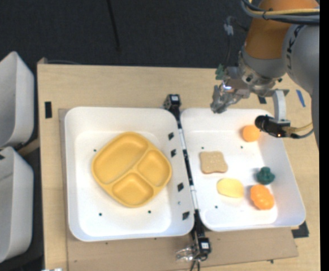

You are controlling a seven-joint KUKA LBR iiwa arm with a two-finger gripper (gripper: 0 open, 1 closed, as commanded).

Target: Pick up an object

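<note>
Jaws [220, 103] hanging over the right bin's [210, 216] far rim, grip state impossible to tell, nothing seen between them, orange ball [250, 132] near the far right corner, cracker [213, 162], yellow piece [230, 187], green toy [264, 175], orange toy [261, 197] toward the near edge, yellow divided plate [131, 168] in left bin [79, 219].

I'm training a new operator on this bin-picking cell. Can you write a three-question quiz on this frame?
1. True or false: the yellow divided plate lies in the left bin.
2. Which item in the right bin lies nearest the divider between the bins? A) green piece B) toast slice C) small orange ball
3. Fill in: the gripper hangs over the right bin's far ____ corner.

Key: 1 true. 2 B, the toast slice; the green piece and small orange ball lie farther right. 3 left.
</note>
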